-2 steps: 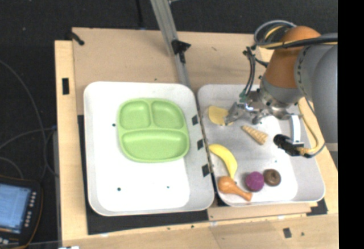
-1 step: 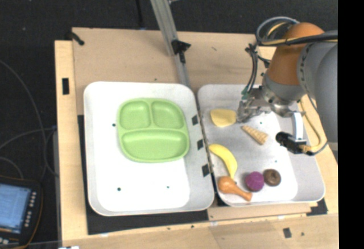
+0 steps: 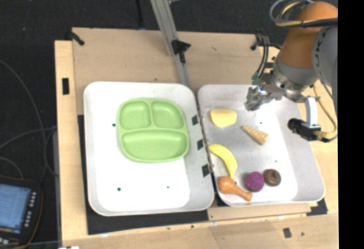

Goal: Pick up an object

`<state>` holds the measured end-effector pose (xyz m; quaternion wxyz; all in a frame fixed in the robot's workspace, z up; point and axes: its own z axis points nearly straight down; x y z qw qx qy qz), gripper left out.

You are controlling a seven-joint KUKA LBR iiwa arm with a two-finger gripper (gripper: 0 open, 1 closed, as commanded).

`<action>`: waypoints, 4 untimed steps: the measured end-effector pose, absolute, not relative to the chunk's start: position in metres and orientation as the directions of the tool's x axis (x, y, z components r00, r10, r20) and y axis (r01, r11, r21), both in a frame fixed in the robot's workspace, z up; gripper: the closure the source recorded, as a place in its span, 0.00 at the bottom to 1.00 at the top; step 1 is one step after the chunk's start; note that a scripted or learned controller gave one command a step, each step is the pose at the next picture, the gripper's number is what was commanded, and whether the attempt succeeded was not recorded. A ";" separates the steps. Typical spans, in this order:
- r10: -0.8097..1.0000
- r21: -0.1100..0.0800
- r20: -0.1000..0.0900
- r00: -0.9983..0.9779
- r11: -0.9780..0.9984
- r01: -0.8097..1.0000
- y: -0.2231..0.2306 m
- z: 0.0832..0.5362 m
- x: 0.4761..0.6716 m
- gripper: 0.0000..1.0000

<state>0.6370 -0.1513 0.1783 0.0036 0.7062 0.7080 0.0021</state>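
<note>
Left bin (image 3: 102,145): green divided plate (image 3: 153,131). Right bin (image 3: 296,174): yellow wedge (image 3: 223,117), banana (image 3: 224,158), orange drumstick (image 3: 233,187), purple ball (image 3: 255,181), brown donut (image 3: 272,177), cone (image 3: 254,134), all apart on the floor. Jaws (image 3: 254,100) above the far edge, just beyond wedge and cone, nothing visibly between them; apart or together, cannot tell.
</note>
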 end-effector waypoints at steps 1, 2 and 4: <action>1.000 0.008 -0.003 -0.002 0.002 1.000 -0.162 0.234 0.642 1.00; 1.000 0.003 -0.001 -0.003 0.003 1.000 -0.163 0.245 0.643 1.00; 1.000 0.000 0.001 -0.006 0.006 1.000 -0.051 0.229 0.640 1.00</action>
